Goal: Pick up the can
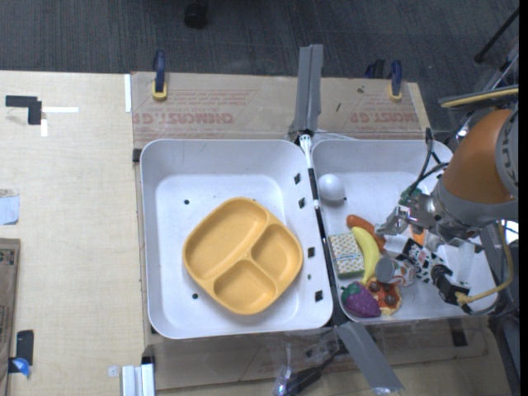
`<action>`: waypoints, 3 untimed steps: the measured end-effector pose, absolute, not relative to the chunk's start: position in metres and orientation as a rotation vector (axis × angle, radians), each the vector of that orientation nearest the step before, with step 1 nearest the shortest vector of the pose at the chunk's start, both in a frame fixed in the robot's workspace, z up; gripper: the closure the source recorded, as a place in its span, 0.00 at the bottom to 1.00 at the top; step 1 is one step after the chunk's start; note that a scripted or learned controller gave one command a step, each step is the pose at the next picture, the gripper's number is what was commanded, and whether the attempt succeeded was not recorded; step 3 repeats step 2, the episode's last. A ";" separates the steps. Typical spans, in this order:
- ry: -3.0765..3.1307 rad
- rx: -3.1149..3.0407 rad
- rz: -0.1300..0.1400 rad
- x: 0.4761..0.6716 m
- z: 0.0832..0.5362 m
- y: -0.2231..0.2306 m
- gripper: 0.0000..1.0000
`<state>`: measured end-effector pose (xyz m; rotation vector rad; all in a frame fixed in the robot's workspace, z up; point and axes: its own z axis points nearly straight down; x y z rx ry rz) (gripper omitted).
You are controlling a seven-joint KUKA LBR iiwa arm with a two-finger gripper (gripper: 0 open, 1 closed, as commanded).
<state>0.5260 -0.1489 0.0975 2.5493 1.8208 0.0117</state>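
1. Camera view, the step: I take the pale grey rounded thing (331, 187), up and left of the claw (406, 231), to be the can, though it is too blurred to be sure. It lies by the right bin's (375, 151) left wall, so I would come straight down on it and keep off the divider.
2. Camera view, the pose: the arm (483, 159) reaches in from the right, wrist low over the toy food. I cannot tell whether the claw is wide or narrow. The banana (368, 252) lies just beside it.

Lots of room around the yellow plate (242, 256) in left bin (157, 221); toys (369, 275) packed tight in right bin (375, 151), room behind ball (331, 187).
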 end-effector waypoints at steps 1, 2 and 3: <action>1.740 2.619 -0.004 0.478 0.090 -0.168 0.00; 1.741 2.619 -0.003 0.478 0.090 -0.168 0.00; 1.741 2.619 -0.003 0.478 0.090 -0.168 0.00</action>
